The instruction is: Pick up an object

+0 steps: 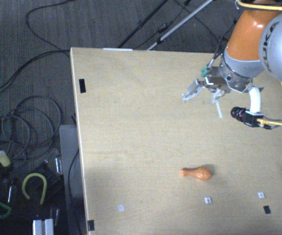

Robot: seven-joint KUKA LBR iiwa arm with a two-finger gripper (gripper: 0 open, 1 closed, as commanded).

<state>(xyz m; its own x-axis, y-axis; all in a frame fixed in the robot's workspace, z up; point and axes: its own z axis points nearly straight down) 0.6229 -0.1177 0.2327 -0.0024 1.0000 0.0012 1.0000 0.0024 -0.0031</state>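
One table (131, 131) is filling most of the view, its pale tan top running from the upper middle down to the bottom edge, with dark carpet lying beyond it at nine and twelve o'clock. Small black marks are sitting on the tabletop near its left edge, one at ten o'clock and one at seven o'clock, and a few tiny white and black tags are lying at five o'clock.

Reaching in at two o'clock is the arm (258, 33), grey with a broad orange band above the wrist, hanging over the table's upper right part. Below the band, the gripper (204, 98) is pointing down and toward the left, its two pale fingers (192, 93) standing spread apart with nothing between them. A black cable fitting (243, 115) is hanging just beside the wrist at three o'clock.

Lying on the bare tabletop at five o'clock from centre is the object (197, 173), small, orange and pear-shaped, with its narrow end pointing toward nine o'clock. It is sitting well apart from the gripper, straight down toward six o'clock from it.

Coiled black cables (18, 126) and a yellow-green hook (34, 185) are lying on the floor at eight o'clock.
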